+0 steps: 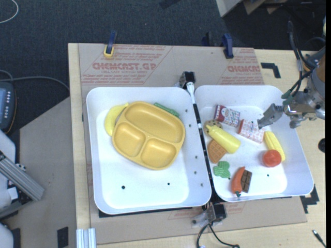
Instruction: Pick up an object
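The right bin (297,182) holds several toy foods. Two red-and-white packets (227,116) (252,131) lie near its middle, with a yellow bottle (223,138) and a waffle piece (216,151) to their left. A corn cob (273,143) and a red tomato (272,158) sit at the right. A green piece (222,169), a carrot (237,180) and a brown bar (246,180) lie near the front. My gripper (269,116) hangs over the bin's right side, just above the corn cob and right of the second packet, with nothing seen held.
The left bin (103,190) carries a yellow divided plate (149,135), with a banana (110,119) at its left edge and a green item (167,109) peeking out behind it. The arm's wrist (305,107) and cables cross the right bin's rim. Clamps stand at the board's back edge.
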### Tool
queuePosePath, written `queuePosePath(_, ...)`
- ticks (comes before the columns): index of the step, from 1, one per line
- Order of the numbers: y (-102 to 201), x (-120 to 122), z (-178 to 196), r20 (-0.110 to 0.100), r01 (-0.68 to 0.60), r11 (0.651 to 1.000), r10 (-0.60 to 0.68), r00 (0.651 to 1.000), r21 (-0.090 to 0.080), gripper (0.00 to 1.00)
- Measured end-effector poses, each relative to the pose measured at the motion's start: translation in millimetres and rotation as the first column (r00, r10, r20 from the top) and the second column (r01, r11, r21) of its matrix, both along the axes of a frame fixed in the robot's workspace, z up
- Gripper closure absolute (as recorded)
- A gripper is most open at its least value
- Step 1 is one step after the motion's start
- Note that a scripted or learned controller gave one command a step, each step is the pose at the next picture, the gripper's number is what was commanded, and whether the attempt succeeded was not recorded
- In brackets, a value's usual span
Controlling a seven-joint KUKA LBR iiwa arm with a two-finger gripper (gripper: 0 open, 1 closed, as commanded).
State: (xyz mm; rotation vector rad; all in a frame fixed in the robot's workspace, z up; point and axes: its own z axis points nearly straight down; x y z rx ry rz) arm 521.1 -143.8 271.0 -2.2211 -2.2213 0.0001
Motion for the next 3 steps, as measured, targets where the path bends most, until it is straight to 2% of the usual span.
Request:
queuePosePath(1, 1, -1, -64, -0.008, 0.001, 1.000, -0.001, 1.000, 0.002, 0.00)
queuePosePath(3, 4, -16, -187, -0.008, 0.001, 1.000, -0.001, 1.000, 0.003, 0.00)
